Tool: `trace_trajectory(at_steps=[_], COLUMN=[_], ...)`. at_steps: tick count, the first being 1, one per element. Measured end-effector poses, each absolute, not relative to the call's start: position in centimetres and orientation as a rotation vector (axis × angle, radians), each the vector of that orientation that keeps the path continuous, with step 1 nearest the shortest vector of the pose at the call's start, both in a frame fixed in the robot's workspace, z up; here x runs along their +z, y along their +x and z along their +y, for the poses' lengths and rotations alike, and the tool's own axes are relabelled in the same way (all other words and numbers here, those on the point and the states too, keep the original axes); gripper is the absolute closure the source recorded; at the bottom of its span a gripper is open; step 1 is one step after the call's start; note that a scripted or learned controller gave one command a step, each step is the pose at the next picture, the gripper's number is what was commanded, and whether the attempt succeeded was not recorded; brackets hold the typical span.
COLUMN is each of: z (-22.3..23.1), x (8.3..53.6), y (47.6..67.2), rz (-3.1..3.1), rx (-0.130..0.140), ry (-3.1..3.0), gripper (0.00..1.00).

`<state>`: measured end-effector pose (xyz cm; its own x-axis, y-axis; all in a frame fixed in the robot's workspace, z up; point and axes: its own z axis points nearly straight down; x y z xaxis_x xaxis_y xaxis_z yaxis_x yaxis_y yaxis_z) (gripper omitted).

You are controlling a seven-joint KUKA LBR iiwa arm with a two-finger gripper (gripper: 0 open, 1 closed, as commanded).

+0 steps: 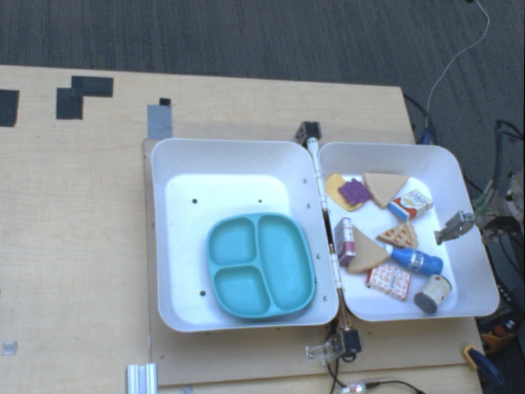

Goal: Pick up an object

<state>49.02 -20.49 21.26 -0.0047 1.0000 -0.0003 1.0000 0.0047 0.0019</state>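
The right bin holds several toy food items. Among them are a yellow disc with a purple piece, a tan toast slice and a small white carton. Below these lie a waffle triangle, a blue bottle, a pink can, a tan wedge, a checkered cracker and a grey cylinder. My gripper hangs over the bin's right side, just right of the waffle and bottle, with nothing seen in it.
The left bin holds a teal divided plate. A clamp sits where the two bins meet at the back. Cables and arm parts crowd the right edge beyond the bench.
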Motion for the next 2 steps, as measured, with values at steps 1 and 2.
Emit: trace_trajectory(at_steps=[1, 2], z=[-20.5, -20.5], x=[10.2, 11.3], y=[49.7, 49.8], rz=[2.223, 2.222], rx=[0.004, 0.007], ry=[2.215, 2.213], gripper=[0.0, 1.0])
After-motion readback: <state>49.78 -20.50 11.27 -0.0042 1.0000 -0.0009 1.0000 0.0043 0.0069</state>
